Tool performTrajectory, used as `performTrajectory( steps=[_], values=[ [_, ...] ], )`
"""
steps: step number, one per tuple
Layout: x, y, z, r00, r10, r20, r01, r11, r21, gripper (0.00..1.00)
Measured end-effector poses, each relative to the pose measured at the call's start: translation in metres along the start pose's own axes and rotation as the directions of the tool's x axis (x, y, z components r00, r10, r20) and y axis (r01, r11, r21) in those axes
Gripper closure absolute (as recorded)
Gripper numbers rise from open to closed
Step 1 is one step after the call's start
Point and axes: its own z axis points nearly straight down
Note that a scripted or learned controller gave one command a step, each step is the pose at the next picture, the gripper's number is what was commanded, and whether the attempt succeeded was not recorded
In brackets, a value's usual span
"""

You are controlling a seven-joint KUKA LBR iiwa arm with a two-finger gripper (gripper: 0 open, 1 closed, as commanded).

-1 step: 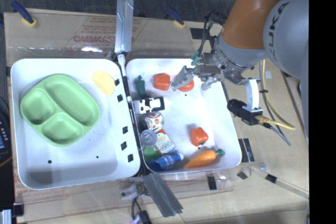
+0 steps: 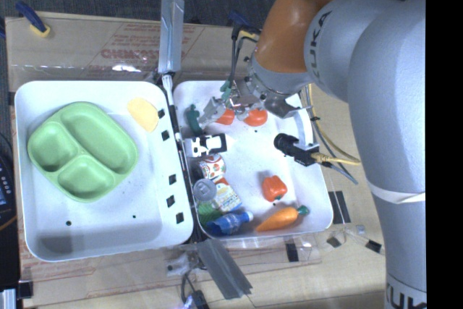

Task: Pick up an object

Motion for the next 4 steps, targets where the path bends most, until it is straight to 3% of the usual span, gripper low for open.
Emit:
performTrajectory(
  steps=[1, 2, 3, 4],
  values=[
    [-0.001, 0.0, -0.009, 1.0, -0.004, 0.0, 0.004, 1.0, 0.004, 1.0],
    [-0.001, 0.0, -0.009, 1.0, -0.004, 0.0, 0.004, 1.0, 0.003, 0.0],
    [-0.045, 0.02, 0.084, 0.991, -0.136, 0.004, 0.137, 0.991, -0.007, 0.0],
    [-0.029, -0.006, 0.099, 0.993, -0.116, 0.001, 0.116, 0.993, -0.004, 0.0]
  ],
)
